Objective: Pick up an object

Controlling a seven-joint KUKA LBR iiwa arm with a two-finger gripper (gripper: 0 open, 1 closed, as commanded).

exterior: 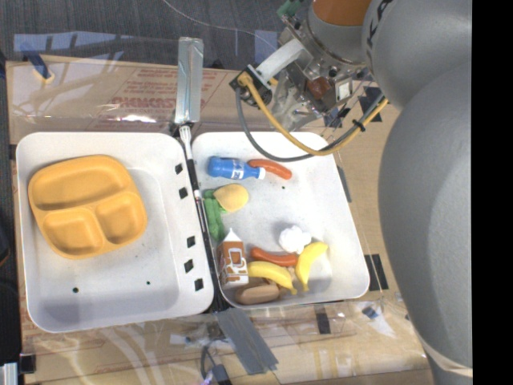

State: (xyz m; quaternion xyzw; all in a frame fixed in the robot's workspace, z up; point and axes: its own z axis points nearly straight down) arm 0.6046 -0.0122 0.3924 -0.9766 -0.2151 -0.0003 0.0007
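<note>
The grey arm's end effector (309,95) hovers at upper centre of the frame, above the far rim of the right white bin (341,215); its grip state cannot be told. Approach stage, seemingly: next, descend onto 1 target, perhaps the blue plastic bottle (226,168) at the bin's upper left.

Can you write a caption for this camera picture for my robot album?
Robot pincer above the right bin of toy food; yellow tray in the left bin.

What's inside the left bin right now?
One yellow divided tray sits in the left bin, toward its far left. Whatever lies under the tray is covered.
</note>
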